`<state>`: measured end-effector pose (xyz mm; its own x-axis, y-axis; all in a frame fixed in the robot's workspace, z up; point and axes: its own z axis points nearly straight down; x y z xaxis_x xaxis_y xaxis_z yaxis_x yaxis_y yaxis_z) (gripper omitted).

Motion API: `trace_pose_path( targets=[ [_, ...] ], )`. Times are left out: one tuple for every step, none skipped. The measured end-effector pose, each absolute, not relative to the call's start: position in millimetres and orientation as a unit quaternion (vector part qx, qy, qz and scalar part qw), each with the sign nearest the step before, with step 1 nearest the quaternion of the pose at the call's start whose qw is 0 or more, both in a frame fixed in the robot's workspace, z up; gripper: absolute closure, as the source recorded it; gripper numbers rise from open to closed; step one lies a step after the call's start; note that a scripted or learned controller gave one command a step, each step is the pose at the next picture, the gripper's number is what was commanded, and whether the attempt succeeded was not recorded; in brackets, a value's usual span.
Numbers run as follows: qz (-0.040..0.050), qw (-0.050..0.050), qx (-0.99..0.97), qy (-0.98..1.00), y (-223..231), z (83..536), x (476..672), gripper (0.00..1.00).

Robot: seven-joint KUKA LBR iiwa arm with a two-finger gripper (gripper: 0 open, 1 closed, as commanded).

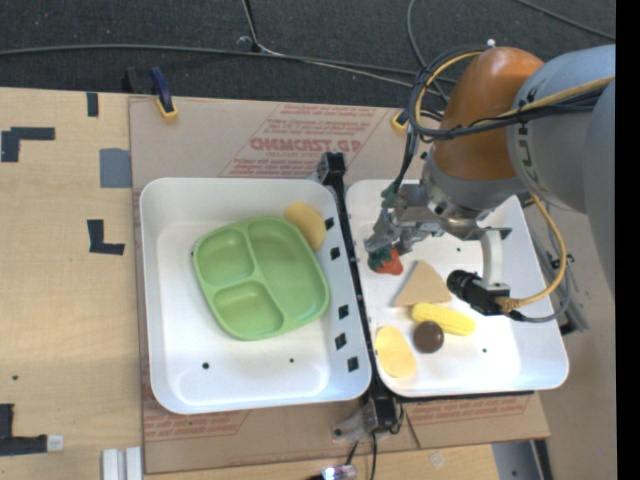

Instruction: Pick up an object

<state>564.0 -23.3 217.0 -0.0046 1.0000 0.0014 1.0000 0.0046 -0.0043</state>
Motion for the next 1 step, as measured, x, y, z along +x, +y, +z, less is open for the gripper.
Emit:
trace_pose_path(
  targets=[
    [0.001, 0.002, -0.706, -0.709, 14.4, 217.3, 535.1, 1.0]
  ],
)
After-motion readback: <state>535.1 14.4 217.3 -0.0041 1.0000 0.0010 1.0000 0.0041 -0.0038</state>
